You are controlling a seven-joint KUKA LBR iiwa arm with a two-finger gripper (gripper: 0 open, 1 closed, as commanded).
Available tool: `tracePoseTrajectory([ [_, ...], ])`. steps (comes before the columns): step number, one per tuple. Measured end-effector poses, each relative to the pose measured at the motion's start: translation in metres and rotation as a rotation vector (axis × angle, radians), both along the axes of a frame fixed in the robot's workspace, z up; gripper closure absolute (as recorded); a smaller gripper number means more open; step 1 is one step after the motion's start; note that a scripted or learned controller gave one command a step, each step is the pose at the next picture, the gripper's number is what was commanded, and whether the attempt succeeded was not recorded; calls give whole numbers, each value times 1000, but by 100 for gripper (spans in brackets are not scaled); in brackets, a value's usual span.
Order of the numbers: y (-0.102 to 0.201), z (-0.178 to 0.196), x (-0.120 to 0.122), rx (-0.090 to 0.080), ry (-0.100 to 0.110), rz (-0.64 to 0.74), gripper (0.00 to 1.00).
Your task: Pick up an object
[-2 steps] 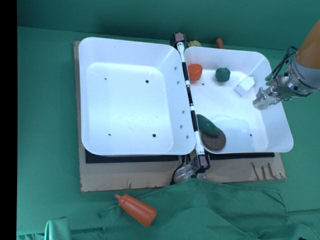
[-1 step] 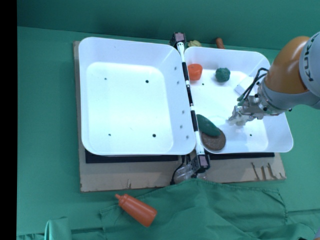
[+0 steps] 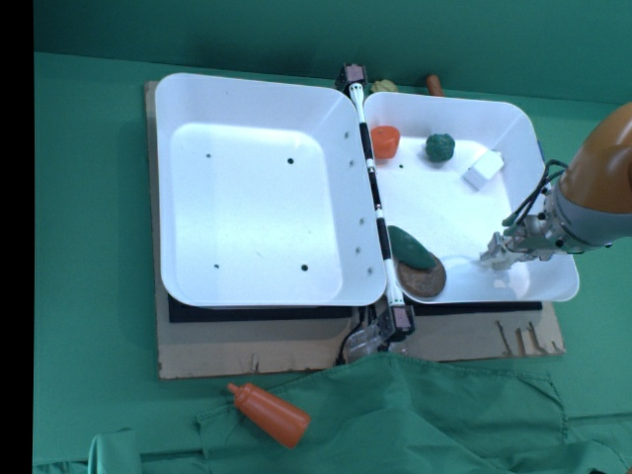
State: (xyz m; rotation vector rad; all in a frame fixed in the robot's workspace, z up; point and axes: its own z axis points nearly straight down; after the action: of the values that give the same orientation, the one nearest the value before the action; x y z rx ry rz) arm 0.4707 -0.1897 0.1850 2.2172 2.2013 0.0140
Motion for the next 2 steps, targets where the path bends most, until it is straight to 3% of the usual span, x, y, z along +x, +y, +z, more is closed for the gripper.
tracePoseTrajectory([
  [1, 2, -1, 84, -2, 3, 7, 100],
  [2, 2, 83, 93, 0, 6, 5, 100],
])
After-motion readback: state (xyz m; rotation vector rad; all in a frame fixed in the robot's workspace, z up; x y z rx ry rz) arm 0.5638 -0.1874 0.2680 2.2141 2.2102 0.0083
